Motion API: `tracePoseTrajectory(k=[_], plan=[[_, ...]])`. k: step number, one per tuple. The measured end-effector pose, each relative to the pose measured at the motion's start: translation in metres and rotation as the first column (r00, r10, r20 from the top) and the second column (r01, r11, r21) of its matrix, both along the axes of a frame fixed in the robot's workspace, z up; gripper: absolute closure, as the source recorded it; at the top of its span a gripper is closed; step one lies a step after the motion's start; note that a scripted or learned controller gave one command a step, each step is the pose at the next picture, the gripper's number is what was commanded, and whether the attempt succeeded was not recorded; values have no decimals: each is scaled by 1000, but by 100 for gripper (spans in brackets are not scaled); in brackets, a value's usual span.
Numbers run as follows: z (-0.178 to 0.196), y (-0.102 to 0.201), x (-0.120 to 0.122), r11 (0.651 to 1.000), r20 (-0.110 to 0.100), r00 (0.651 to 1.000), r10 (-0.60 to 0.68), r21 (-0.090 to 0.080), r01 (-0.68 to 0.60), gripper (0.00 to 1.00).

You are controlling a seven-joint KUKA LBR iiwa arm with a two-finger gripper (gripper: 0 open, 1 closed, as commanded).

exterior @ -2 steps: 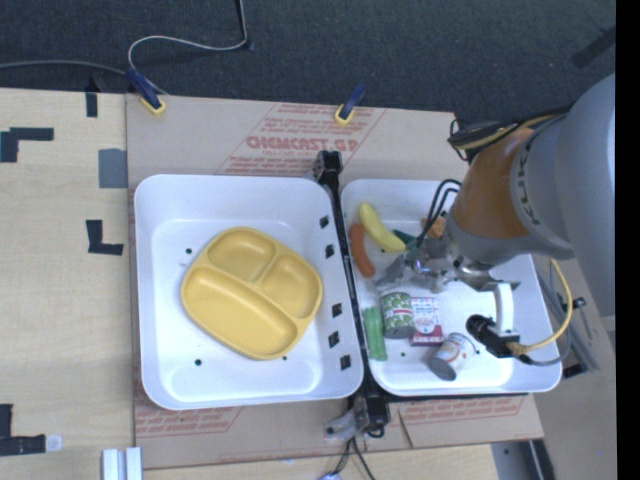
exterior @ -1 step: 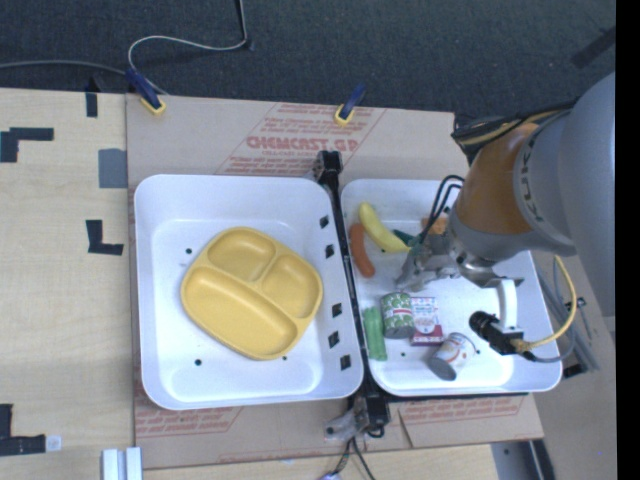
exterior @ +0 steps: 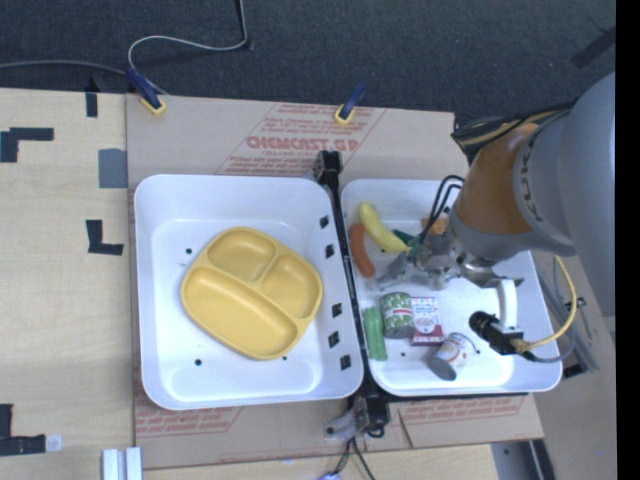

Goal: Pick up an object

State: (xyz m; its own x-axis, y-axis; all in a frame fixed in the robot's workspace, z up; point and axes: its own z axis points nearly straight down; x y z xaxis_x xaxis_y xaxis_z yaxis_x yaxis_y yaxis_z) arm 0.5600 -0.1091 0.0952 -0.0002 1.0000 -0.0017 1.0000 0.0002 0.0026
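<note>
Yellow catches the eye first: a banana (exterior: 380, 230) lies in the right bin (exterior: 530, 373), just up and left of the gripper (exterior: 418, 265), its long axis running from upper left to lower right, straight toward the claw. The arm (exterior: 510, 193) reaches in from the right, orange band above the wrist, and the gripper sits low over the bin's middle. How wide the claw stands, and whether anything is in it, cannot be told; the metal there is a blur against the clutter. Left of the gripper, an orange carrot-like piece (exterior: 360, 250) lies beside the banana. Just below the gripper sits a green-and-white packet (exterior: 408, 315), with a green stick (exterior: 373, 333) to its left and a small can (exterior: 450, 354) lower right. Nearest to the gripper are the banana's lower end and the packet, so either looks like the likely pick. For the banana, the claw would want to close across that slanted axis. Far left of the gripper, the other bin (exterior: 160, 368) holds a yellow tray (exterior: 250, 291), well apart from the action.
</note>
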Motion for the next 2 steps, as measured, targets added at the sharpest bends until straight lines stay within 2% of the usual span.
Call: tracePoseTrajectory(k=[1, 2], plan=[[9, 1, 0, 1000, -1, 1000, 1, 1, -1, 100], [9, 1, 0, 1000, -1, 1000, 1, 1, -1, 0]])
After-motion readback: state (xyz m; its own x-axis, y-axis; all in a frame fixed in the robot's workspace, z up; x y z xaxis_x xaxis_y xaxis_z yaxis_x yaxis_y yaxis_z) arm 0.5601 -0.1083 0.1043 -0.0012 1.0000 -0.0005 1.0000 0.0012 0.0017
